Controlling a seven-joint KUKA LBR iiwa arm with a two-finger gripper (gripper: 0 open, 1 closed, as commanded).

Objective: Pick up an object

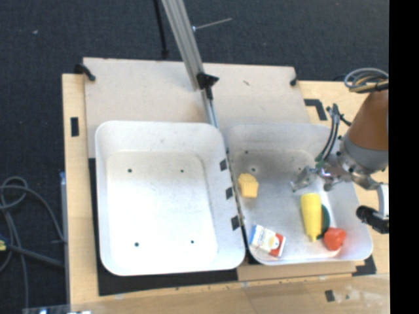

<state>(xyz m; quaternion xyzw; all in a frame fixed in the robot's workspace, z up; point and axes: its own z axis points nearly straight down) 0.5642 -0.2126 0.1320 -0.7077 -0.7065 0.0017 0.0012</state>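
Hand (313, 178) hovering low inside the right bin (275, 139), toward its right-hand side, just above the upper end of the yellow object (311, 216). Arm (368, 133) is reaching in over the bin's right edge, orange band showing above the wrist. Whether the hand is released or clenched I cannot tell from this angle; the metal parts at its tip are blurring together. Nothing is visibly sitting in its grasp.

Candidate objects are all lying in the right bin. Yellow object is lying lengthwise near the right wall, pointing toward the front edge. A red object (334, 238) is sitting just beside its lower end, in the front right corner; something dark green seems to be peeking between the two, too small to name. A red-and-white carton (268, 241) is lying against the front rim near the left corner. A small yellow block (248, 186) is resting close to the left wall, midway along it. Left bin (111, 142) is sitting alongside on the desk (262, 77).

Progress, as a judgement: approach is looking about done, with the yellow object the likely target. Closing on it and lifting it clear are both remaining; no pick is done yet.
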